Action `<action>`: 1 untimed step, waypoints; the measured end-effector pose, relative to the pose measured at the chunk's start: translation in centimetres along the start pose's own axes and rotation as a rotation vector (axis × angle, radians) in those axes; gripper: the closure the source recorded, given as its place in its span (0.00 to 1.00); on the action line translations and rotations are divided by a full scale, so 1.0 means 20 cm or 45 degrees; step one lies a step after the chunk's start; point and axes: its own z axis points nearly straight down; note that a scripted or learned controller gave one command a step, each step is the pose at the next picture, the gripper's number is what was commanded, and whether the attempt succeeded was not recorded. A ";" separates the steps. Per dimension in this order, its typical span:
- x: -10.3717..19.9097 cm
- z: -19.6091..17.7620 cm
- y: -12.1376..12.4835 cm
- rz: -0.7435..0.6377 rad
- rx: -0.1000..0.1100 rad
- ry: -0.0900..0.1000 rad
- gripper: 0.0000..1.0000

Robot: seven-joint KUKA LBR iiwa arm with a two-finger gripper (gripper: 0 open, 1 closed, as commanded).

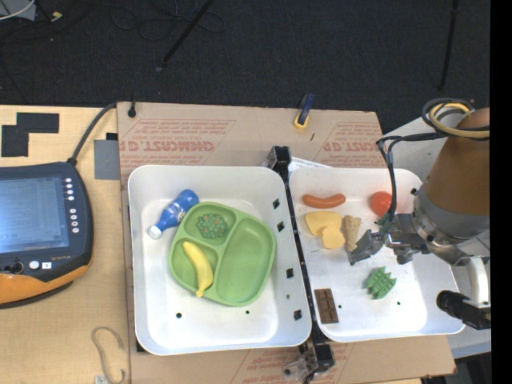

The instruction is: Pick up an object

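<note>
While the left shallow white plastic bin (148,214) held a blue and white bottle (173,211) beside a green divided plate (240,262) carrying a yellow banana (198,267), I hung over the right white bin (416,314). My pincer (366,246) sat just right of a yellow heart-shaped block (324,227) and tan cone (352,230), left of a green spiky toy (381,282); whether it was wide or narrow I cannot tell.

cardboard sheet (240,130) | red print, upside down | possibly "CHEMCAST GP", blurred
</note>
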 end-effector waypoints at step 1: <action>0.00 -0.03 0.01 -0.002 -0.015 -0.002 0.00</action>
